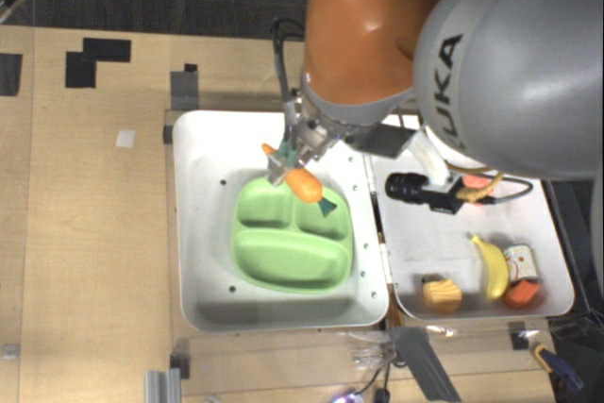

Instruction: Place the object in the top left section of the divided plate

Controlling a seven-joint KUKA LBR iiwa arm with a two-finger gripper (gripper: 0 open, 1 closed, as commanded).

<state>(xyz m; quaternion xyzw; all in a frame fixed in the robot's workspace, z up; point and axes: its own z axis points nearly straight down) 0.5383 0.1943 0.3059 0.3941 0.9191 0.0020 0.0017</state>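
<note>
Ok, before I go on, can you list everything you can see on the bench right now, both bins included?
left bin: 1, white, left in the view
right bin: 1, white, beside it
divided plate: 1, green, in the left bin
carrot: 1, orange with green top, over the plate's upper rim, by the gripper
banana: 1, yellow, right bin
yellow-orange block: 1, right bin, lower edge, left of the banana
small white box: 1, right of the banana
red-orange object: 1, right bin, lower right corner
arm: 1, grey with orange band, reaching from the right
gripper: 1, above the plate's upper edge
</note>
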